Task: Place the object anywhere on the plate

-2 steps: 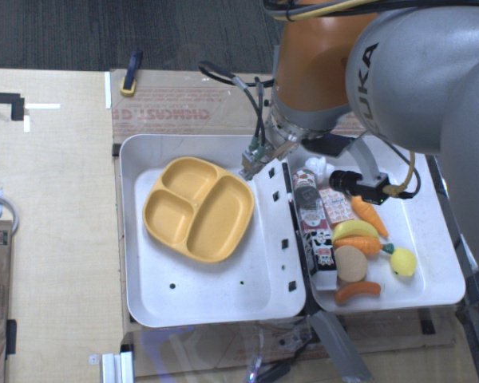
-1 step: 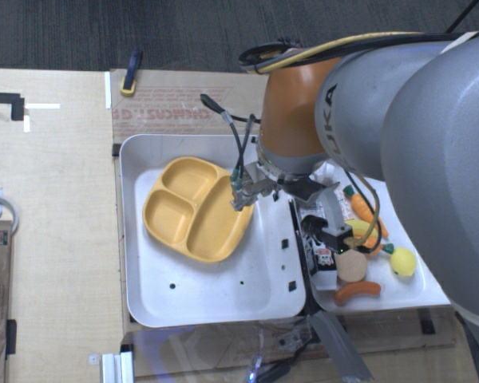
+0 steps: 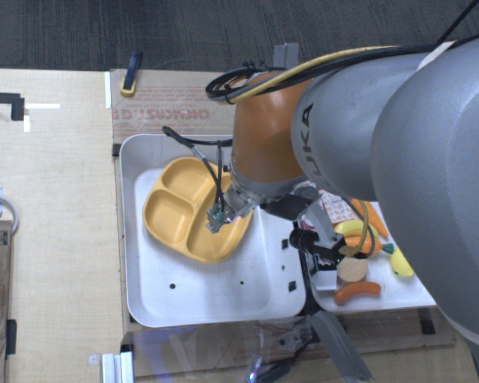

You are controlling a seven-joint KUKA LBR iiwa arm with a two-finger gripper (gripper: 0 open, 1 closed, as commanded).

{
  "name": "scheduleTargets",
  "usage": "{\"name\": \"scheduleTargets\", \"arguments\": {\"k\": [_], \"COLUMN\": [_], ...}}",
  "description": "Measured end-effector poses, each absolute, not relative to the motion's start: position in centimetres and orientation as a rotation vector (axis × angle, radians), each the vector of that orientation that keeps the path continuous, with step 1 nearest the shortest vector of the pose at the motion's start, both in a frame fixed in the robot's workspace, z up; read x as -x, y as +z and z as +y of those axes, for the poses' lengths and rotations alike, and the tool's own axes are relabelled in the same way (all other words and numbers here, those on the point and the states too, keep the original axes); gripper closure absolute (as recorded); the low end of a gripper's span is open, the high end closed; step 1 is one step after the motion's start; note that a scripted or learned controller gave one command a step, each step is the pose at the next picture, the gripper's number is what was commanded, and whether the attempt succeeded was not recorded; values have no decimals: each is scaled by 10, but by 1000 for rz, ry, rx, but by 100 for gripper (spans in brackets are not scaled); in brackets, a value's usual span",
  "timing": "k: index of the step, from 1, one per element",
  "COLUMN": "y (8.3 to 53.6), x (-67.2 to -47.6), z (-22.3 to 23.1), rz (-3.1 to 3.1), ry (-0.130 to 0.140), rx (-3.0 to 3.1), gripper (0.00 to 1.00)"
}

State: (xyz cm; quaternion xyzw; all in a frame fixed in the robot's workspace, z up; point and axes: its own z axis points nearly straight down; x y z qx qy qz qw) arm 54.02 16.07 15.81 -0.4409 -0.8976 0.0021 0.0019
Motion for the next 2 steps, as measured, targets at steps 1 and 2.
{"name": "scheduleTargets", "arguments": {"k": [1, 2], "y": [194, 202], "x": [-566, -621], "z": [202, 169], "rz": [-2842, -2617], "ry": [5, 7], "rx": [1335, 1738], "gripper": [100, 100]}}
